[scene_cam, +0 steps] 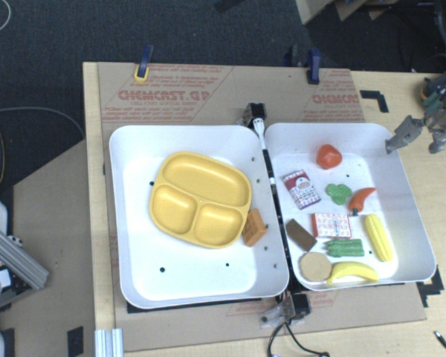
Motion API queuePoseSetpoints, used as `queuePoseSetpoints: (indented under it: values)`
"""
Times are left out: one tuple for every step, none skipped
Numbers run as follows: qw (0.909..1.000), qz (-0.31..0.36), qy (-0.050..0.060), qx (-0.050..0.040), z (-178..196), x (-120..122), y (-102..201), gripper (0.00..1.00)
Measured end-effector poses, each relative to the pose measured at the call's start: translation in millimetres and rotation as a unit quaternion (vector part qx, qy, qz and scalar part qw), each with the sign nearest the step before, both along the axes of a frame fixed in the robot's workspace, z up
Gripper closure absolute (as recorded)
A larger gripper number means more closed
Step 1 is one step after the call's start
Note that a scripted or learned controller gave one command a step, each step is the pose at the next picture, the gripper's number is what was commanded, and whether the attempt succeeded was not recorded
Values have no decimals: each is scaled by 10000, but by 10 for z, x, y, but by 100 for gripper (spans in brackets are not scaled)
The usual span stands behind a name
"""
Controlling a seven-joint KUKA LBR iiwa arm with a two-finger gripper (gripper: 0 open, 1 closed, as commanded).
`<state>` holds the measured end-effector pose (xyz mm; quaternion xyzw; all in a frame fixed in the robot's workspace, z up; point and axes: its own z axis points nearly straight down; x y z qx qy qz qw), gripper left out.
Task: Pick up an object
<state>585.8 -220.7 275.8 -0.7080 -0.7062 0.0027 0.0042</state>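
The gripper (418, 134) is hanging spread and empty at the right bin's (401, 166) outer rim. The red tomato (328, 156) is lying nearest; descending here risks striking the wall.

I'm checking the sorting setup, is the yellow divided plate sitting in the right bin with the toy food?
No, the yellow divided plate lies in the left bin, beside a small brown block.

The yellow tray (201, 199) crowds the left bin's (134, 274) middle, bare floor lying along its lower and left edges, while the right bin (401, 184) stays open along its upper part, toys clustering lower down.
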Motion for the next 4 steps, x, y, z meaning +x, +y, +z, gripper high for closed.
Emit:
queuePoseSetpoints:
  values:
    - [10000,14,-54,-15,60,20,4,0]
    - [10000,17,-18,0,-565,56,51,0]
    - [10000,13,-14,3,-1206,67,64,0]
    - [10000,18,-19,14,-1826,114,66,0]
